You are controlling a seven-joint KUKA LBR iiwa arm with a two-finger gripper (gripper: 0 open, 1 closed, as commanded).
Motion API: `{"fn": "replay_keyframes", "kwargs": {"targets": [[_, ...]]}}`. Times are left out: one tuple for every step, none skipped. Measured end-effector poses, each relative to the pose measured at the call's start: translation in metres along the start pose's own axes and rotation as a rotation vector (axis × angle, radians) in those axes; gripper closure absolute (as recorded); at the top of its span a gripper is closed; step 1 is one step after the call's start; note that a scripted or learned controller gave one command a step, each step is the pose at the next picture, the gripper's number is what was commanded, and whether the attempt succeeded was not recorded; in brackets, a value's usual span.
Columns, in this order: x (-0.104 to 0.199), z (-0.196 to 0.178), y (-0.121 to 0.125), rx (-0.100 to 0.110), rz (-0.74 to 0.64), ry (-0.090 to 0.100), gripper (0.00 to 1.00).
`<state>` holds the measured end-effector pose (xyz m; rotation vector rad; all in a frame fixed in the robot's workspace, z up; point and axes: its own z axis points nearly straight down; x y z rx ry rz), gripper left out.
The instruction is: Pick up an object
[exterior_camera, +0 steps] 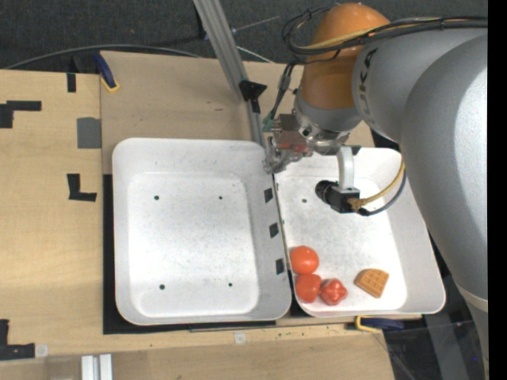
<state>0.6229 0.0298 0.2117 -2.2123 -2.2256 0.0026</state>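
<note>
In the right bin (396,212) three small objects lie near the front. A round orange-red ball (304,259) sits by the bin's left wall. Two red lumpy pieces (321,290) rest just in front of it, touching each other. A tan waffle-like piece (372,282) lies to their right. My gripper (276,156) hangs at the back left corner of the right bin, over the divider between the bins, well behind these objects. Nothing shows between its fingers.
The left bin (190,228) stands beside the right one, the two sharing a raised rim (272,228) with black clips. A slanted metal pole (226,46) rises behind the bins. The large grey arm (444,133) covers the right side.
</note>
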Motion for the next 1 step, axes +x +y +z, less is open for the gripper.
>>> {"fn": "replay_keyframes", "kwargs": {"targets": [[0.0612,-0.0010,-0.0138,0.000,-0.002,0.000,1.00]]}}
